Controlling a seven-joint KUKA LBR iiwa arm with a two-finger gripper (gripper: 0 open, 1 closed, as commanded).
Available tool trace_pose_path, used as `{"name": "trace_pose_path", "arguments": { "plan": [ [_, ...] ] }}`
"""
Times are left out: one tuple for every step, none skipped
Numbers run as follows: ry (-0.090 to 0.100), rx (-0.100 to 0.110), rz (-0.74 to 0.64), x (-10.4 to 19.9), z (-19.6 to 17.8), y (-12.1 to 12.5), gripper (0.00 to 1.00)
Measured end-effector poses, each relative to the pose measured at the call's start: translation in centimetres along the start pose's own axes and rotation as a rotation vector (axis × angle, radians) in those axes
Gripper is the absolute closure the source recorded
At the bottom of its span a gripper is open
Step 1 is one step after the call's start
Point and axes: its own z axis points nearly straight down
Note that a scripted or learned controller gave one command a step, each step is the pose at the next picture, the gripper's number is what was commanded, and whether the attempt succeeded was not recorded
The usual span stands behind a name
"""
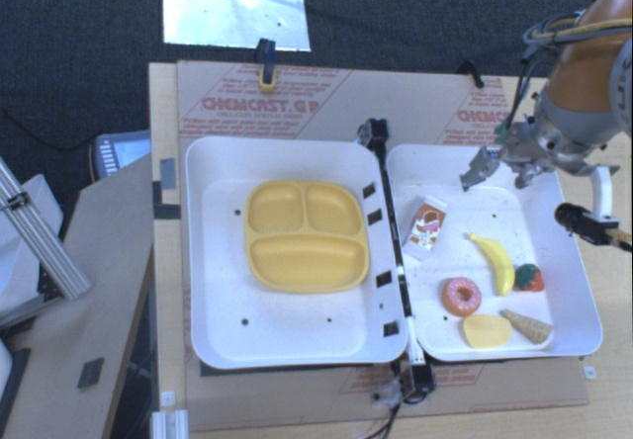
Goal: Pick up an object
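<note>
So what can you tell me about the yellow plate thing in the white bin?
The yellow tray looks like smooth plastic, a rounded rectangle split into three hollows: two small ones at the far side and one long one nearer the camera. Nothing shows inside it. It lies flat, a little turned, near the middle of the left bin, touching only the bin's floor. The toy food sits in the other bin, and the arm is away from it.

Tray (305, 249) in left bin (213, 328)

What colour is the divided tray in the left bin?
Yellow; the divided tray shows plainly in the camera view.
</note>
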Motion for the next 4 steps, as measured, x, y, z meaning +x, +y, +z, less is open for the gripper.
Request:
{"name": "trace_pose_path", "arguments": {
  "plan": [
    [-0.001, -0.011, -0.002, 0.0, -0.6, 0.3, 0.00],
    [-0.001, -0.009, -0.001, -0.1, 3.6, 0.5, 0.00],
    [-0.001, -0.008, 0.001, -0.8, 8.2, 1.0, 0.00],
    [-0.001, -0.010, 0.001, -0.8, 12.1, 1.1, 0.00]
  ]
}}
